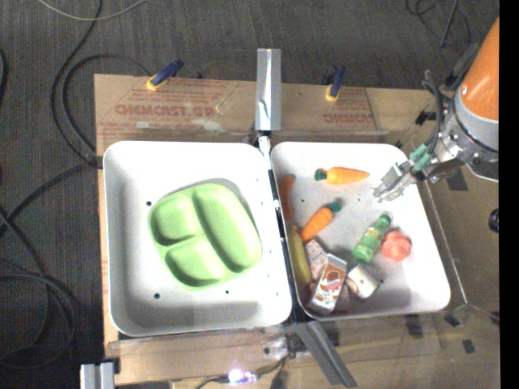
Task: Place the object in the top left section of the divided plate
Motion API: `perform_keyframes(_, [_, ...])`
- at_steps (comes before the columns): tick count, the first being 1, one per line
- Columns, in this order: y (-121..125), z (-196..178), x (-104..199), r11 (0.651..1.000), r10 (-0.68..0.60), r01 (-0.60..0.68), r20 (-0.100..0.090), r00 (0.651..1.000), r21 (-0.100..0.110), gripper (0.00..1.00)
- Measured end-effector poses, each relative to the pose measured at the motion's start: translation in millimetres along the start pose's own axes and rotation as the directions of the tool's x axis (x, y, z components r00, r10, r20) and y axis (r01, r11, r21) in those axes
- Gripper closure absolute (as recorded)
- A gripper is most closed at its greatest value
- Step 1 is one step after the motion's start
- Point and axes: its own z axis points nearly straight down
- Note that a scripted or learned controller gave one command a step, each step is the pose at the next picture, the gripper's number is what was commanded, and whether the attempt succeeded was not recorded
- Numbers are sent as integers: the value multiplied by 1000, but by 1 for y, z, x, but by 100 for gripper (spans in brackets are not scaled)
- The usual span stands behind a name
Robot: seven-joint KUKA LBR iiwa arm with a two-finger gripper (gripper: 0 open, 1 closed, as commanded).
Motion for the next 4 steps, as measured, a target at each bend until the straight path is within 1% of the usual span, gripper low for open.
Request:
perform_keyframes(1, [39, 85, 95, 997, 82, -82, 0, 997, 1, 100])
perform_keyframes(2, [7, 146, 28, 989, 150, -150, 1, 989, 1, 100])
perform_keyframes(3, [-36, 193, -103, 975, 221, -221, 2, 975, 2, 100])
perform_keyframes(4, [52, 178, -66, 983, 182, -182, 0, 983, 0, 100])
